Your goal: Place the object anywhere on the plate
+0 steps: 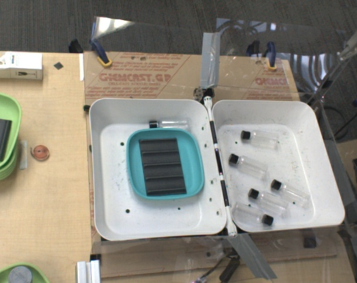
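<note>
Teal square plate [165, 164], ribbed black insert [162, 167]

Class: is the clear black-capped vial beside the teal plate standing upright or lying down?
Lying down: the clear black-capped vial rests lengthwise on the bin floor.

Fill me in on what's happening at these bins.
Nothing is being handled right now. The left bin holds a teal plate with a black ridged insert, and one clear vial lies just behind the plate. Five more black-capped vials lie loose in the right bin. No vial is on the plate yet.
</note>
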